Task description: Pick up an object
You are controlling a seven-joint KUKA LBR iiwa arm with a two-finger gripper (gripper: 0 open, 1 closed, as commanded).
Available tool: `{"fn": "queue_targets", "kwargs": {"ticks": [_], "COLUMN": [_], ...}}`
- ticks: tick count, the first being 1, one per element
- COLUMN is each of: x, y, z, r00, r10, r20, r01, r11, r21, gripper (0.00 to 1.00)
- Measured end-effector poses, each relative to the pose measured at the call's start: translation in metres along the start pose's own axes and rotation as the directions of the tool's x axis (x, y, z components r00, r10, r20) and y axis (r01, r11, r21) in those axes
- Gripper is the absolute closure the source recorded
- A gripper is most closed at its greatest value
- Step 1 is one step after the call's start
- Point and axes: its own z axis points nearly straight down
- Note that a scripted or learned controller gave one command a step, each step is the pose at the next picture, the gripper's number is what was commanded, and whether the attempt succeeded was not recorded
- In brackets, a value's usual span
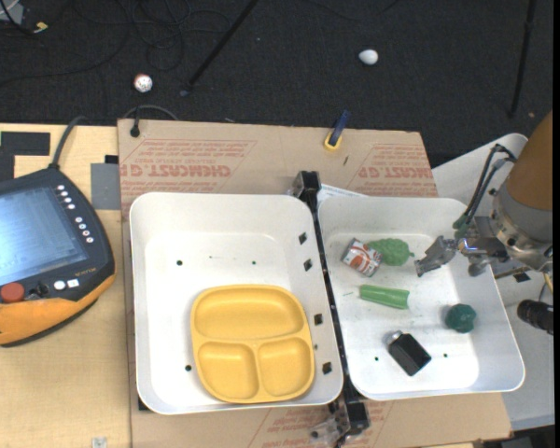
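On the bench we count two white bins side by side. The left bin [159, 241] holds a yellow divided tray [253, 342]. The right bin [490, 362] holds five items: a small red and white can [361, 258] touching a leafy green toy [392, 251], a green cylinder [384, 296] just below them, a dark green ball [461, 318] toward the right wall, and a black block [409, 353] near the front. We find the gripper [436, 256] above the right bin, right of the leafy toy; its fingers look spread apart, though the view is too coarse to be sure, and nothing sits between them. A control tablet [33, 245] lies left of the bins.
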Motion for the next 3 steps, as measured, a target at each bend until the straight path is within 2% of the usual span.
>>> {"fn": "queue_targets", "kwargs": {"ticks": [1, 2, 3], "x": [-0.001, 0.134, 0.172], "y": [0.0, -0.006, -0.043], "z": [-0.01, -0.163, -0.244], "r00": [1.0, 1.0, 1.0], "r10": [0.001, -0.016, -0.005], "r20": [-0.001, -0.004, -0.001], "r01": [-0.001, 0.016, 0.005], "r11": [1.0, 1.0, 1.0], "r21": [0.001, -0.019, -0.009], "gripper": [1.0, 1.0, 1.0]}}
